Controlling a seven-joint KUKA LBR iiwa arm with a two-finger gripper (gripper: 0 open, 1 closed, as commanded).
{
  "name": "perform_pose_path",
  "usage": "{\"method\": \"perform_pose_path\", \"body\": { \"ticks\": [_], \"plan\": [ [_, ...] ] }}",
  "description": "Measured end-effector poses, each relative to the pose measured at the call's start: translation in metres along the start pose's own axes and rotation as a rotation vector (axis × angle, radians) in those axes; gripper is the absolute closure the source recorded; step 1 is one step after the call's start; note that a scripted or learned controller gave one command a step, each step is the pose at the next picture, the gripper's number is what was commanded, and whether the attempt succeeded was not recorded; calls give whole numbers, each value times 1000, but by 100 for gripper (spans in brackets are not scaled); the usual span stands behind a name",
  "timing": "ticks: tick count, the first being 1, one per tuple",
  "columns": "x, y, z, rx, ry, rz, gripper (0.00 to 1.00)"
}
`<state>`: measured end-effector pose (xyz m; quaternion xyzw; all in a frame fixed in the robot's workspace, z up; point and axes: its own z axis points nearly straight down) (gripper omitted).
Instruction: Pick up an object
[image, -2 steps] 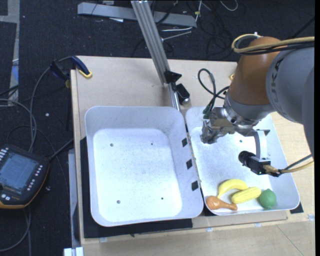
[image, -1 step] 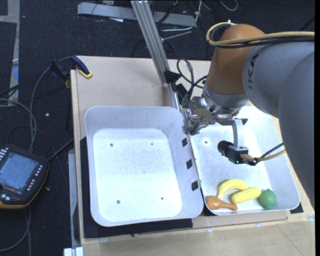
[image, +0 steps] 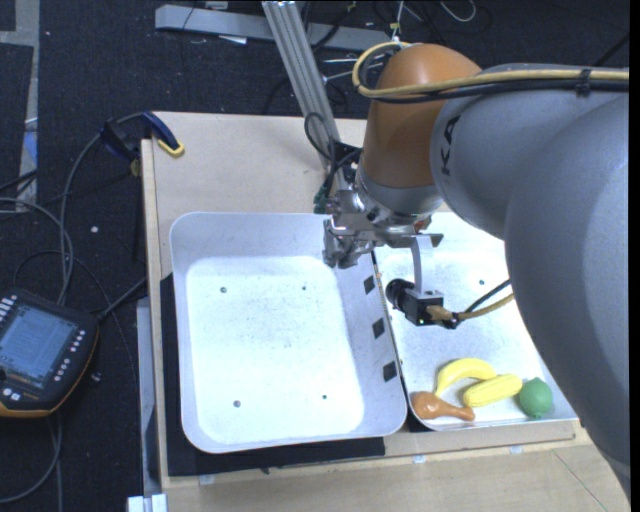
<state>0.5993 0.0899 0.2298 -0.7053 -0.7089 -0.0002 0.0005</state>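
**Four pickable items, all well away from the gripper**

Four small toys sit bunched at the 5 o'clock corner of the right bin (image: 470, 262): a yellow banana (image: 462, 373), a yellow corn-like piece (image: 490, 390) touching it, a green lime-shaped ball (image: 536, 398) just beside that, and a brown drumstick-shaped piece (image: 440, 406) at the cluster's 8 o'clock side. From my seat, the gripper (image: 345, 250) hangs over the wall shared with the left bin (image: 200, 235), toward 11 o'clock from the toys, and nothing sits between its fingers. Whether it is open or closed I cannot tell at this angle.

My worries, as I judge them: a descent from this spot would meet the bin wall or bare floor, not a toy. Moving to the cluster, the pieces touch one another, so a closing pinch could shove neighbours aside or catch two. They also crowd the bin's rim, where a finger may strike the wall. The black fitting (image: 415, 300) with its cable (image: 485, 300) dangles near the path and could snag.
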Motion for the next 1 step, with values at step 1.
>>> {"method": "perform_pose_path", "body": {
  "ticks": [1],
  "plan": [
    [-3, 0, 0, 0, -1, 5, 0]
  ]
}}
